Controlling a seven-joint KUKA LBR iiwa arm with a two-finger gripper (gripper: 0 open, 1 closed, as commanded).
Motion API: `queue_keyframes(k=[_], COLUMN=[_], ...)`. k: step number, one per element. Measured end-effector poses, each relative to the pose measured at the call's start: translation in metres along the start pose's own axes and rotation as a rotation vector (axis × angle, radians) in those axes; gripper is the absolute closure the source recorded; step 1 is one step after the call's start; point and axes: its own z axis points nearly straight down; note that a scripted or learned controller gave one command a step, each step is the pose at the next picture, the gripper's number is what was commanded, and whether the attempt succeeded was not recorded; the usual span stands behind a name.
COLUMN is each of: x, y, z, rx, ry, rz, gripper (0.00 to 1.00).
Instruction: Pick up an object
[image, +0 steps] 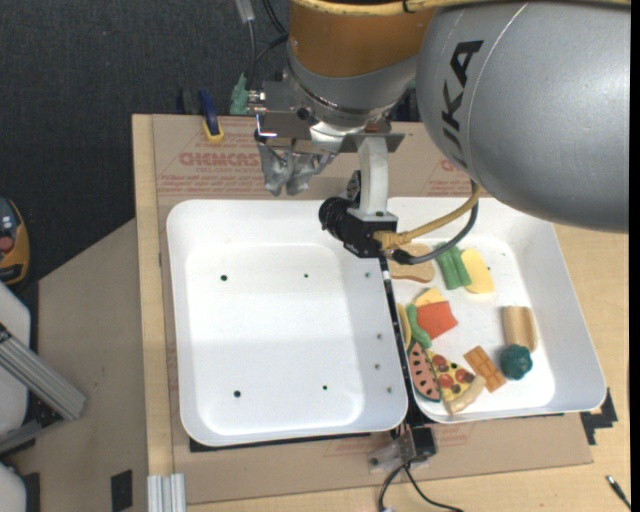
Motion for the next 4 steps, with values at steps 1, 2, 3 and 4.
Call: queue_keyframes(k=[1,2,3,4], x=[-0.001,0.0,-0.003,-0.002], y=[-0.001,-0.001,-0.031,-0.028], z=[-0.003,-0.013,0.048,0.034], rx=[0.011,0.008,0.025,0.014], ry=[-0.007,-0.006,-0.01,-0.006], rz=[0.001,-0.001,0.005,0.003], gripper=[1.0,1.0,1.0,1.0])
